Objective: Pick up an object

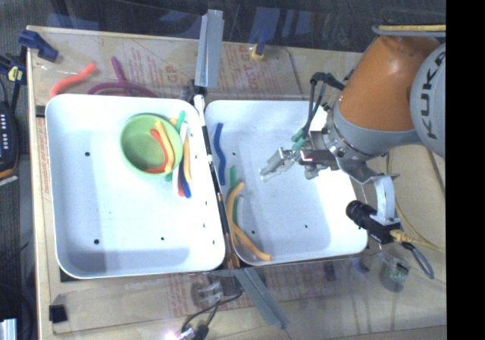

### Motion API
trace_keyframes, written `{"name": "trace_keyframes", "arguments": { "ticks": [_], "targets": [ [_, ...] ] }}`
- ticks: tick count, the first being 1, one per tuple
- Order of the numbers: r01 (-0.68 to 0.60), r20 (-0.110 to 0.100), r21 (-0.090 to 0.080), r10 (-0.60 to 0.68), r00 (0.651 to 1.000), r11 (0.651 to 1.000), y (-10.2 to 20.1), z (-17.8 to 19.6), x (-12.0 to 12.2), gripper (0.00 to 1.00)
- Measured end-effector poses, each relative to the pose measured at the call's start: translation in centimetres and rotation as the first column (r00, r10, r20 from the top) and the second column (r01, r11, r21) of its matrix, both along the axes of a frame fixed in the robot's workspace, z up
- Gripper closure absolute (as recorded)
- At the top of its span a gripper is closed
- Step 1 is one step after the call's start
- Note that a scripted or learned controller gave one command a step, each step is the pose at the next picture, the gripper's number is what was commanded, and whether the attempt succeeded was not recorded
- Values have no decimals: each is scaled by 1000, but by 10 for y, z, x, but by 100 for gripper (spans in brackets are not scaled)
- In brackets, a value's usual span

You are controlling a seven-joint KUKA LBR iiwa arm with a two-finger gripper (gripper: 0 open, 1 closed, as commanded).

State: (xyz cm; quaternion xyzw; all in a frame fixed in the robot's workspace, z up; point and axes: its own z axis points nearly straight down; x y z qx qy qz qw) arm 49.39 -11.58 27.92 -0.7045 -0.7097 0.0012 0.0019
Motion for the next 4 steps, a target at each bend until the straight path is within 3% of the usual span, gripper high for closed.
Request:
{"name": "trace_keyframes", "arguments": {
  "ticks": [1, 2, 3, 4],
  "targets": [
    [-115, 21, -18, 116, 993, 993, -2, -181, 19, 0],
    [57, 2, -2, -57, 998, 998, -35, -119, 21, 0],
    [-38, 2, -2, 38, 999, 999, -4, -188, 64, 0],
    [-44, -3, -1, 44, 999, 999, -4, -178, 63, 100]
  ]
}}
